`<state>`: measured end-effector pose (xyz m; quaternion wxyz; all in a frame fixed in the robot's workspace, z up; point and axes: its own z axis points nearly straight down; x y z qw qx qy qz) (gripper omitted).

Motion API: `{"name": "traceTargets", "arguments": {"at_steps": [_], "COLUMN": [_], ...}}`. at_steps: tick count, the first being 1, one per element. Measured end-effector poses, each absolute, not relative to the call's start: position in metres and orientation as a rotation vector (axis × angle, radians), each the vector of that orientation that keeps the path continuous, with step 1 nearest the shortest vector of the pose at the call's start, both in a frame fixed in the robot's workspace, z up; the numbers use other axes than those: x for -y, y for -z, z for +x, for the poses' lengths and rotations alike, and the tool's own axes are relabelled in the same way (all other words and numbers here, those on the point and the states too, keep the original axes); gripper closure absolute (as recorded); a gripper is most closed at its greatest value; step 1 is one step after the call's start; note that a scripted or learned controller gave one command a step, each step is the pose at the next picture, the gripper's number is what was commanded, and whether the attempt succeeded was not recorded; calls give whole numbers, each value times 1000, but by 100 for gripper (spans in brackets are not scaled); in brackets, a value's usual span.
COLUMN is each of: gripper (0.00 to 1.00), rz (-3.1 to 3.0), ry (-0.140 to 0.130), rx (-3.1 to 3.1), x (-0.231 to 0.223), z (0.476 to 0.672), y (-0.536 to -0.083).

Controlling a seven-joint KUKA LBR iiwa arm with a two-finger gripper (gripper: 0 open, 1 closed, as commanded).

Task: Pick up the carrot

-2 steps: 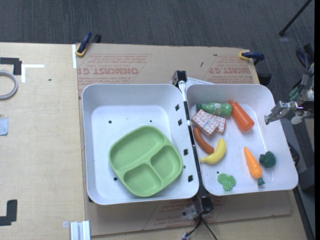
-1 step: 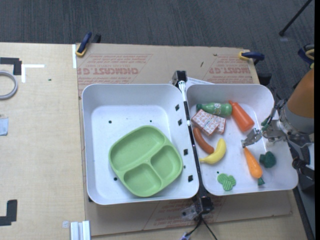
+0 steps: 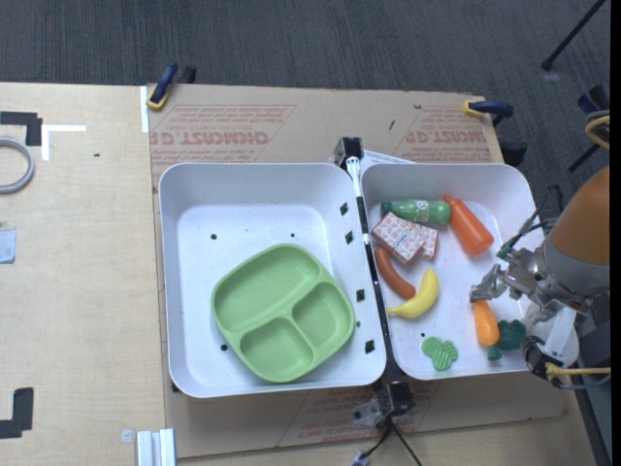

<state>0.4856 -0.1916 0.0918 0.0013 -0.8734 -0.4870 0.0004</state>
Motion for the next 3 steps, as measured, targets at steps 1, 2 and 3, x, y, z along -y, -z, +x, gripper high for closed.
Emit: {"name": "traceTargets", "arguments": {"at_steps": [1, 2, 3], "gripper": [100, 100, 100], "rz": [-2742, -2931, -2726], "ry": [0, -3, -2], "rx": [1529, 1130, 1557], "x": [192, 149, 144], "z": [487, 533, 516], "y": [-101, -155, -92]}}
